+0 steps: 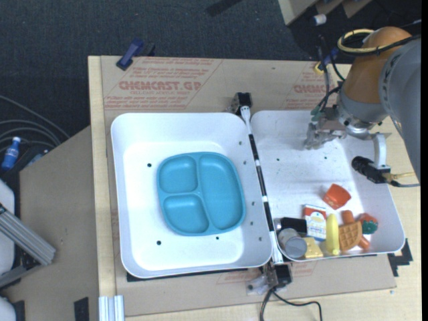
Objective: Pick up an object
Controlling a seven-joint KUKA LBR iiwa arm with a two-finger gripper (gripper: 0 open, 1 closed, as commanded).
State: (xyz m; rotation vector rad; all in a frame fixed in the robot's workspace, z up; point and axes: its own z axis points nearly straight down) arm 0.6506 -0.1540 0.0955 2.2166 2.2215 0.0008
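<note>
A: Looking for something to lift, I counted the candidates heaped in the near corner of the right bin (294,129): an orange block (337,195), a yellow piece (332,234), a waffle-like toy (350,235), a carrot-like piece (348,217), a small red-and-white carton (315,220) and a round tin (293,245), most of them touching one another.

B: And the gripper (317,138)?

A: It hung over the far part of that bin, above bare white floor, well apart from the heap. Nothing sat between its fingers; whether they stood apart or together I could not tell from that height.

B: So how should the pick have gone?

A: My judgement: travel toward the near corner and take the orange block, since it lay a little apart from the rest. Come straight down with the fingers spread either side of it, close squarely, lift slowly. Diving into the tight cluster risked nudging neighbours or clipping the bin wall.

B: The left bin (134,152)?

A: It held just a blue divided plate (200,192), flat and awkward for two fingers, resting on the bench (167,79) side away from the arm
</note>
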